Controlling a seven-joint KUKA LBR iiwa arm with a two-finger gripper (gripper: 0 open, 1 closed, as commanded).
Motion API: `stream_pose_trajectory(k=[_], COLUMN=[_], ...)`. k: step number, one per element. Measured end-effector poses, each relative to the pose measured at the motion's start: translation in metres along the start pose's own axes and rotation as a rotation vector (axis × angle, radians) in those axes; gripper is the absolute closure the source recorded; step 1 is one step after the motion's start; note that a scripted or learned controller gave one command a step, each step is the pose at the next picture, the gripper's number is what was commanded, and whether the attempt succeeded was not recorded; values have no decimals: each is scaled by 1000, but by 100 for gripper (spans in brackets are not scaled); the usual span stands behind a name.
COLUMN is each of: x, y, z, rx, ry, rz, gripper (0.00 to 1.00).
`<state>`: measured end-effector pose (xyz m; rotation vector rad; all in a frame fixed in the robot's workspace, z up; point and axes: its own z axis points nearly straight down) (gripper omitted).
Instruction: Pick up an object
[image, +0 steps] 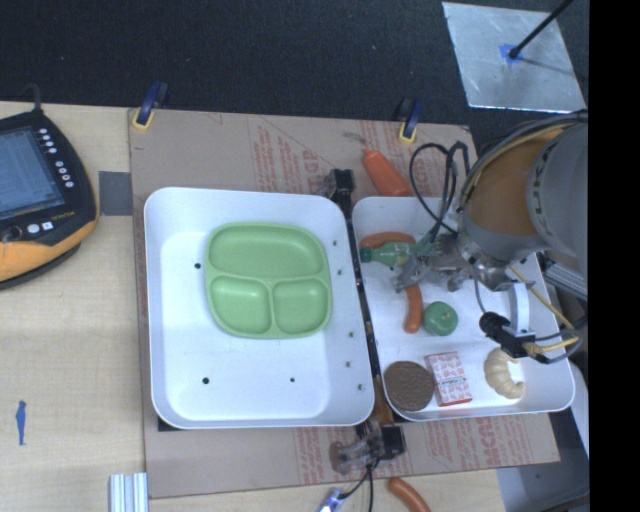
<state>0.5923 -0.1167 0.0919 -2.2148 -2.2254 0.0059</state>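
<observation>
My gripper (425, 268) hangs low over the upper left part of the right bin (560, 400), the grey arm with its orange band reaching in from the right. Just under and beside it lie an orange sausage (386, 240), a small green item (376, 256) and a second orange sausage (412, 310). A green apple (439, 319) sits just below the gripper. Nearer the front are a brown round cookie (408, 385), a red and white packet (448, 378) and a pale croissant (505, 372). Nothing is visibly held.
The left bin (170, 390) bears a green divided plate (268, 278). An orange carrot (385, 172) lies on the cardboard behind the right bin, another (410, 492) in front. A teach pendant (35, 195) rests at far left. Black cables loop beside the wrist.
</observation>
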Motion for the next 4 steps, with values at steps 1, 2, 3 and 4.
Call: stream_pose_trajectory(k=[1, 2, 3, 4], x=[-1, 73, 108, 123], y=[0, -8, -28, -15], z=[-10, -101, -134, -110], rx=[2, -2, -3, 2], ry=[-1, 2, 2, 0], rz=[-3, 0, 1, -1], gripper=[100, 100, 100, 100])
